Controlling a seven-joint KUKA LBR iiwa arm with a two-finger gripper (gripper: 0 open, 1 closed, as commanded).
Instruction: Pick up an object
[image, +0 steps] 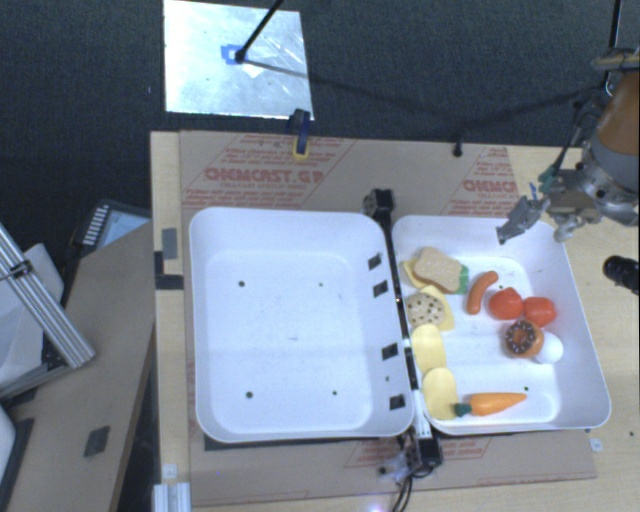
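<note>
Right bin (575, 300): toy food, including sandwich (437, 268), sausage (481, 291), tomatoes (521, 306), donut (521, 338) and carrot (494, 403), all unpicked; gripper (537, 222) above the bin's far rim, fingers apart, clasping nothing; grasp not yet begun.

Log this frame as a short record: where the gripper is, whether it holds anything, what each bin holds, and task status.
gripper position: gripper above the far right corner of the right bin
gripper state: fingers spread, nothing between them
right bin contents: sandwich, sausage, two tomatoes, donut, cookie, carrot, yellow pieces
left bin: left bin shows bare white floor
task status: no object picked up yet
</note>
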